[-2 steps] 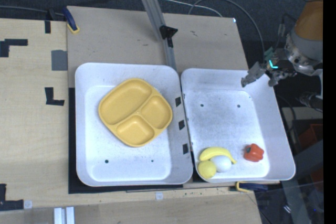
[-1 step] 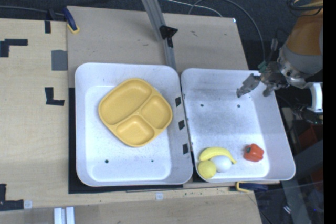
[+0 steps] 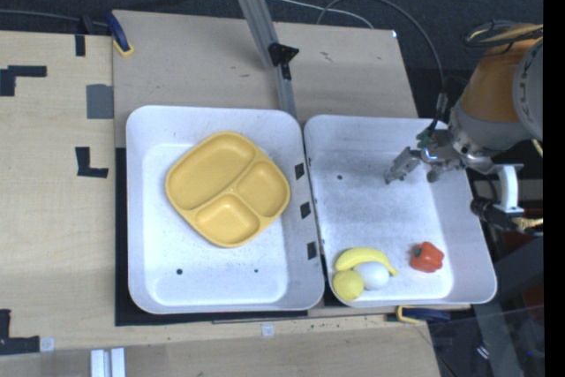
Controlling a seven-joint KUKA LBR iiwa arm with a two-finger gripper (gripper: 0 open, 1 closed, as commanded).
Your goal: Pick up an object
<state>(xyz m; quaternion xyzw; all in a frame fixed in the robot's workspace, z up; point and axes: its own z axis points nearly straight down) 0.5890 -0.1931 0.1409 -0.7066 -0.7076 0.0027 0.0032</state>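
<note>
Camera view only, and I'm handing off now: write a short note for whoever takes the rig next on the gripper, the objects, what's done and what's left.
Gripper: the two-finger gripper is open and holds nothing, over the upper part of the right white bin, near its right wall.
Objects: the yellow plastic banana, the yellow round fruit and the small white ball cluster at that bin's front edge; the red pepper-like toy lies just to their right. The yellow three-compartment plate sits in the left white bin.
Done: nothing picked.
Left: choose an object, descend, grasp, lift. The red toy lies apart, probably the easiest.
</note>
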